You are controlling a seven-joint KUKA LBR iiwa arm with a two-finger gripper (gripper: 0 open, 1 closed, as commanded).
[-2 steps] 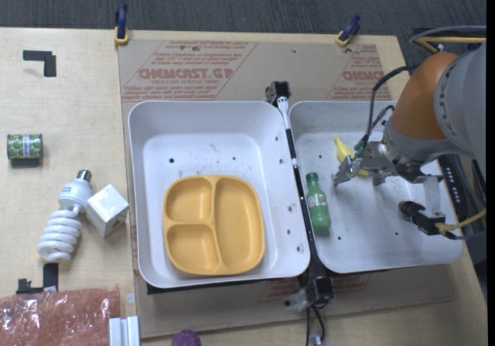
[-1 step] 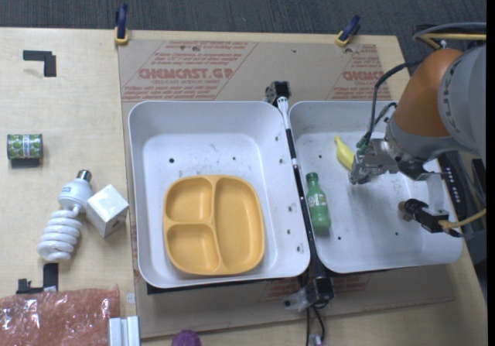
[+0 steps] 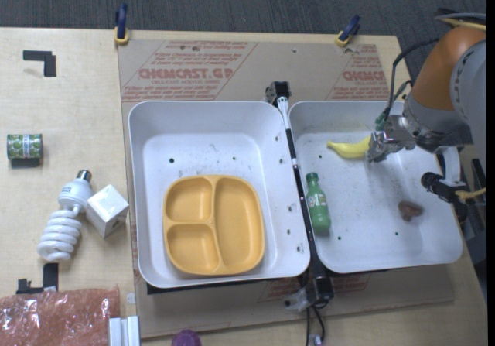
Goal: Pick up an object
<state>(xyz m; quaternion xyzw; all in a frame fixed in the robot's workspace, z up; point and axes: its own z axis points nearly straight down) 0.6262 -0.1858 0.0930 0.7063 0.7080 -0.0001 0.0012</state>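
The right bin (image 3: 433, 255) holds three things. A yellow banana (image 3: 346, 149) lies near its back wall. A green bottle (image 3: 317, 202) lies along the left wall, and a small brown lump (image 3: 411, 210) sits towards the right side. My gripper (image 3: 379, 148) is low over the right bin, right at the banana's right end and seemingly touching its tip. The grey and orange arm (image 3: 456, 81) reaches in from the right above it. In the left bin (image 3: 147, 143) rests a yellow divided plate (image 3: 214, 224).
Left of the bins on the wooden bench are a green can (image 3: 24, 147), a spiral light bulb (image 3: 63, 220), a white cube (image 3: 107, 210) and a pink mesh bag (image 3: 58, 320). Blue clamps (image 3: 121, 23) hold the board's back corners. A black cable (image 3: 441, 182) hangs beside the wrist.
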